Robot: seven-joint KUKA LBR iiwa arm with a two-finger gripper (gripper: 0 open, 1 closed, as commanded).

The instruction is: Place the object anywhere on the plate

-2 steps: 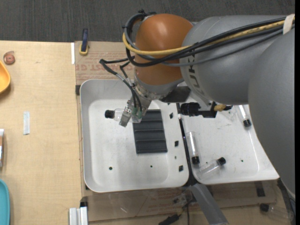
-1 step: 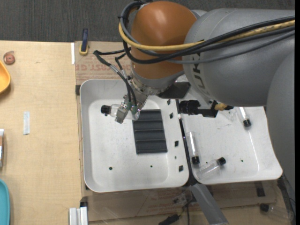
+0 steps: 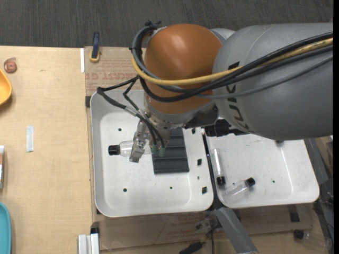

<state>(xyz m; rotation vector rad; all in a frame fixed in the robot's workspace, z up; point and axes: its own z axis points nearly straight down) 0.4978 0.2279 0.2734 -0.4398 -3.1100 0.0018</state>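
Observation:
A clear vial with a black cap point(image 3: 119, 150) lies on its side in the left white bin point(image 3: 106, 194), cap pointing left. A dark grey ribbed plate point(image 3: 171, 157) lies flat in the same bin, just right of the vial. My gripper point(image 3: 141, 148) hangs under the orange wrist band point(image 3: 180, 62), low over the bin, with its tip at the vial's right end and at the plate's left edge. The big arm hides the bin's back part and the plate's top.
The right white bin point(image 3: 296, 189) holds two more clear vials with black caps point(image 3: 217, 168) point(image 3: 239, 186) near its left front corner. A tan board point(image 3: 47, 157) lies left of the bins, with an orange dish point(image 3: 3, 91) and a teal object point(image 3: 3, 229) at its left edge.

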